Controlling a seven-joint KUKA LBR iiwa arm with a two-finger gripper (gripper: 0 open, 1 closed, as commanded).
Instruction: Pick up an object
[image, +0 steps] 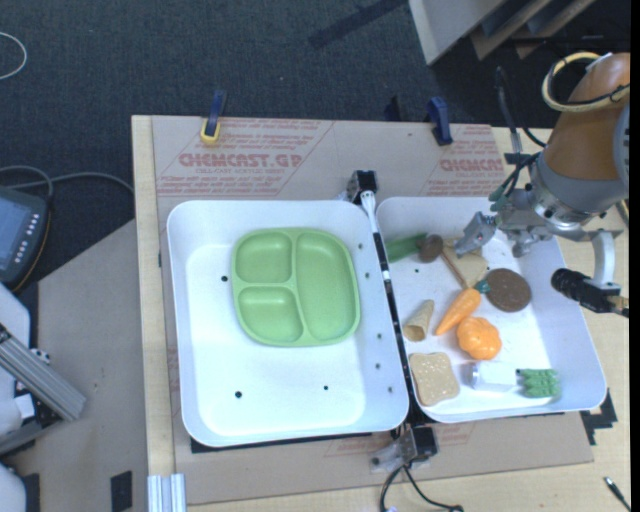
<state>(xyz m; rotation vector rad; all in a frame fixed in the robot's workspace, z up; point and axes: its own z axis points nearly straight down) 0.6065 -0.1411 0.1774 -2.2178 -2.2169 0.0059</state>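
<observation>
Hovering over the right bin (570, 330), the hand (500, 228) grips nothing, fingers spread wide above the mallet (440, 255); picking remains undone.

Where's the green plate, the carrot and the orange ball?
Green divided plastic plate (297, 287): camera view, centre ridge.
Orange carrot (457, 309): camera view, middle of body.
Round orange ball (480, 338): camera view, top.

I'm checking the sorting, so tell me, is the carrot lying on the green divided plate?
No, the carrot lies in the right bin among the other toy foods, while the green divided plate sits in the left bin.
</observation>
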